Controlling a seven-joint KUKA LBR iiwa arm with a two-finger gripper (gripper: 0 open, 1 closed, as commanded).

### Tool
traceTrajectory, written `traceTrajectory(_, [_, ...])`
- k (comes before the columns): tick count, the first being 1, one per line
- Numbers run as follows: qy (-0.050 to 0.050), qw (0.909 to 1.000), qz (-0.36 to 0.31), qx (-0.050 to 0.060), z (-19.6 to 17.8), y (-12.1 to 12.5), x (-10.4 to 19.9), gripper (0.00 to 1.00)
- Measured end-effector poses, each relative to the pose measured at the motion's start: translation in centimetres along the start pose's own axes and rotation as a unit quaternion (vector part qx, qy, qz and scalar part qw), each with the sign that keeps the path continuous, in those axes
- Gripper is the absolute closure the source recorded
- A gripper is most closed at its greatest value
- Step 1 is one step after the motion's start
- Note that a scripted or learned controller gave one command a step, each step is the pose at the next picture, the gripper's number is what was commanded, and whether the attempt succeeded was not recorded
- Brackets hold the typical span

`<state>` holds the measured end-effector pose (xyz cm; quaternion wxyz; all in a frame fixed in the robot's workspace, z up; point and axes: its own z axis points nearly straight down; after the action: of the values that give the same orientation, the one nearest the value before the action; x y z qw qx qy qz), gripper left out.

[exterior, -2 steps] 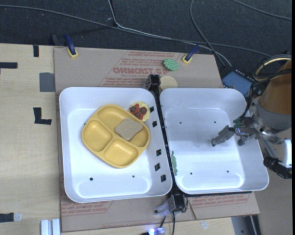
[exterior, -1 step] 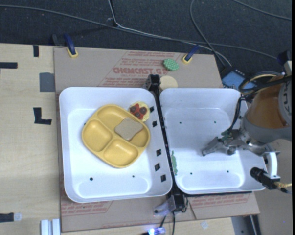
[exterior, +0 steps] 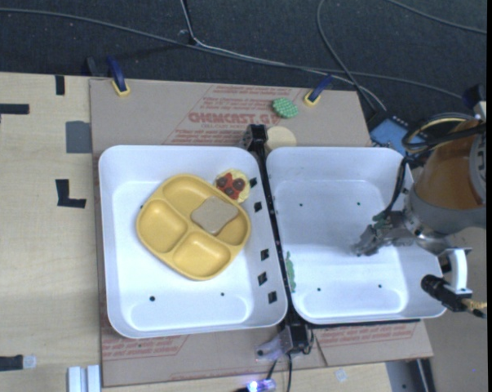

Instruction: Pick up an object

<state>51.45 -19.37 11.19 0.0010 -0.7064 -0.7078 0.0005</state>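
Altogether two bins [exterior: 115, 219]; one tray [exterior: 193, 225]

Two bins sit side by side on the surface, touching along their inner walls. In the left bin [exterior: 119, 243], a divided tray [exterior: 192, 227] lies near the middle, with a flat square piece [exterior: 214, 215] resting on it and a small round item [exterior: 232, 184] touching its far right edge. The tool [exterior: 374, 240] is over the right bin [exterior: 327, 170], toward its right wall.

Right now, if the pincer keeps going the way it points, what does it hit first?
The pincer points down-left into the right bin. Its bare white floor looks like the first contact, though depth is hard to judge from this angle.
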Motion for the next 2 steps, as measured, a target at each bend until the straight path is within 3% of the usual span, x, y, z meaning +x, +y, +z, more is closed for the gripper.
traceTrajectory(2, [-0.002,1.0,0.0,-0.003,-11.3,0.4,-1.4,1.0])
